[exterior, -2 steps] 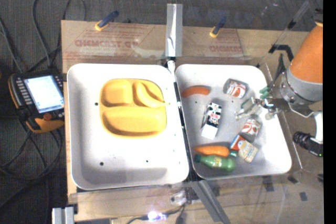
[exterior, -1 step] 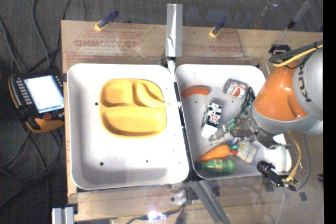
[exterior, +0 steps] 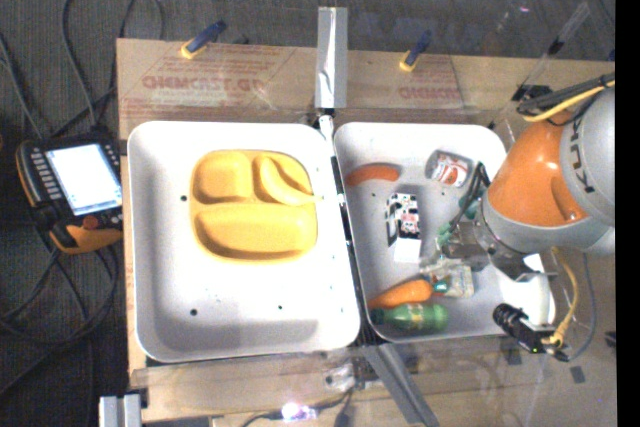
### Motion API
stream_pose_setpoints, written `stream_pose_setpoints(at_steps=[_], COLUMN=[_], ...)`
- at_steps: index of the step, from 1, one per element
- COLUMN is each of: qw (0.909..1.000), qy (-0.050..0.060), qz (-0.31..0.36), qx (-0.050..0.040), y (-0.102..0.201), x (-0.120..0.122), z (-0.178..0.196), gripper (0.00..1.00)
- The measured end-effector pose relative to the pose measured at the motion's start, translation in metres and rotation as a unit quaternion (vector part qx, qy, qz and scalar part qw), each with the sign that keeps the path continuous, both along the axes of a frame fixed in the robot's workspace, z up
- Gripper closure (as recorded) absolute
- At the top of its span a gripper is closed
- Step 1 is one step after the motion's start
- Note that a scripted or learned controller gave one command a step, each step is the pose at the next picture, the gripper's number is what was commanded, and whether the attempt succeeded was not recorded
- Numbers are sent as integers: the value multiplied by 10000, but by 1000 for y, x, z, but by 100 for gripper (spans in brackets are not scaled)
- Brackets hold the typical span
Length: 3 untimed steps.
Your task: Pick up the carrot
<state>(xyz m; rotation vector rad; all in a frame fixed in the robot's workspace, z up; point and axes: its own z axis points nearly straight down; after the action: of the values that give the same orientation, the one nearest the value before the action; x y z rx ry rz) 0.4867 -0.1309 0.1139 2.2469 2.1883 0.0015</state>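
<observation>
An overhead, slanted view shows a bench with two shallow white bins side by side, a left bin (exterior: 160, 315) and a right bin (exterior: 470, 130), on a cardboard sheet (exterior: 250, 85) held by two clamps with blue and yellow handles. The left bin holds one thing: a yellow divided tray (exterior: 255, 205) with three compartments, lying near the middle. The right bin holds five loose things. One carrot (exterior: 402, 293) lies near the bin's front edge, orange, with its thick end toward the arm and its tip toward the bin's left wall. Just in front of it, touching or nearly so, lies one green bottle (exterior: 412, 317) on its side. One orange-red sausage-shaped item (exterior: 371, 174) lies at the back left, one small black-and-white card or packet (exterior: 404, 220) lies near the middle, and one crumpled red-and-silver can (exterior: 450, 168) lies at the back. One grey arm with an orange band (exterior: 535, 180) reaches in from the right, over the right half of that bin. Its gripper (exterior: 452, 273) hangs just beside the carrot's thick end; whether its fingers are apart or closed cannot be told, and nothing is seen held. Outside the bins, one handheld control pad with a lit screen (exterior: 78, 177) sits on the floor to the left, among several cables.
</observation>
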Motion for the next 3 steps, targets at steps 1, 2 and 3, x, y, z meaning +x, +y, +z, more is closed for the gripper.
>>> stream_pose_setpoints(at_steps=[1, 2, 3], qw=[10000, 9994, 9998], qy=[-1, 46, 64], qz=[1, -330, -189], qx=[0, 1, 25], y=[0, -7, 32], x=[0, 34, -5], z=[0, 101, -11], gripper=[0, 0, 0])
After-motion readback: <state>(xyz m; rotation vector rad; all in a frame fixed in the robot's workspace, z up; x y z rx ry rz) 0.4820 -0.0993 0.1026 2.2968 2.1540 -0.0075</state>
